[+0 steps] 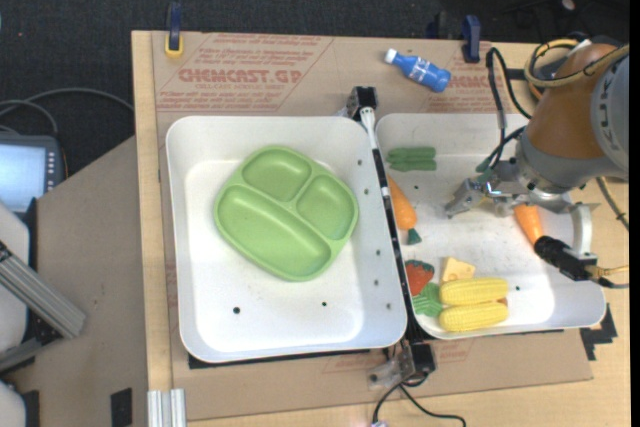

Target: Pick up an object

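Two yellow corn cobs (472, 303) lie side by side at 6 o'clock in the right bin (480, 240), close to its near rim. A pale cheese wedge (458, 269) touches the upper cob at its 11 o'clock. A red toy piece (418, 272) and a small green piece (425, 300) lie just beside them at 9 o'clock, against the bin's left wall.

No object is lifted; all of them rest on the bin floor. The gripper (470, 198) is low over the middle of the right bin, and whether it is released or clenched I cannot tell. Nothing is visibly held in it. An orange carrot (527, 220) lies at 4 o'clock from the gripper, partly under the wrist. A second carrot (402, 205) lies at 9 o'clock from the gripper, along the left wall. A green pod (411, 158) lies at 10 o'clock, near the far left corner.

The grey arm (575, 125) with its orange band enters from 3 o'clock. In the left bin (270, 310) a green divided plate (287, 212) sits about in the middle. On the bench (250, 65), at 12 o'clock from the right bin, a blue bottle (420, 70) lies on its side.
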`<state>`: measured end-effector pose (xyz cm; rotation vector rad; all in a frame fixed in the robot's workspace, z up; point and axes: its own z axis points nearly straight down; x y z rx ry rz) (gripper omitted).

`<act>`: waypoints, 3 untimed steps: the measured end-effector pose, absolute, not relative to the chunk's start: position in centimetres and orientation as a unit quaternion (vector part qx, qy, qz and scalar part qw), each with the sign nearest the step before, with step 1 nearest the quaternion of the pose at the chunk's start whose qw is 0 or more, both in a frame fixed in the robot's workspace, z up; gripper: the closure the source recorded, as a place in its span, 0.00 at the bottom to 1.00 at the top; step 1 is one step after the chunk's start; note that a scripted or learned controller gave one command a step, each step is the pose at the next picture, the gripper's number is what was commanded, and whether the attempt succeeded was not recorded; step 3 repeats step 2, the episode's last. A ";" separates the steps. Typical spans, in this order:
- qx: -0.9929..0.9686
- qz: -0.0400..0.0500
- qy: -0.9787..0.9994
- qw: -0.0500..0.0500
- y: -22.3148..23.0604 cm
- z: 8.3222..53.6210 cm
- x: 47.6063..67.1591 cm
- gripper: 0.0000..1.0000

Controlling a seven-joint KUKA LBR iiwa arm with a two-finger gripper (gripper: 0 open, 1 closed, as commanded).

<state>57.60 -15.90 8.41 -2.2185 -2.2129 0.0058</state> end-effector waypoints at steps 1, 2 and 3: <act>-0.706 -0.002 -0.708 -0.003 -14.9 8.5 64.2 0.00; -0.707 -0.001 -0.708 -0.002 -15.0 9.6 64.0 1.00; -0.707 -0.001 -0.708 -0.002 -15.0 9.6 64.0 1.00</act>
